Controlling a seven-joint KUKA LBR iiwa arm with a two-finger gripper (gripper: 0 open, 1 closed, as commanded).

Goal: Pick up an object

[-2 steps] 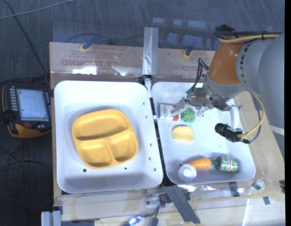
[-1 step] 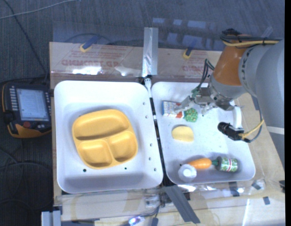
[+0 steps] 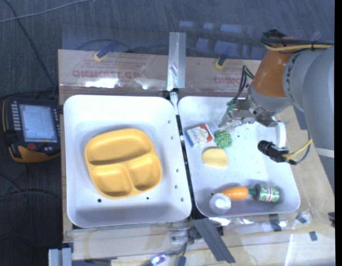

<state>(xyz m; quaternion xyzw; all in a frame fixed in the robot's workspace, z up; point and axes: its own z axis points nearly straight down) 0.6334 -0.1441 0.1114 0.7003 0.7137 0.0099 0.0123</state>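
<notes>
Green broccoli (image 3: 223,139) sits just below your gripper (image 3: 233,117), whose grip state you cannot tell. Just left of the broccoli lies a small carton (image 3: 198,134), the yellow lemon (image 3: 214,157) below; crowding risks a nudge or double catch. White bin (image 3: 281,165) looks slick; dark carpet surrounds the table (image 3: 76,73).

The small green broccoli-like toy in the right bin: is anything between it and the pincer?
Nothing visible. The pincer hangs just above the small green broccoli-like toy; the red-and-white carton and pale yellow lump lie beside it.
</notes>
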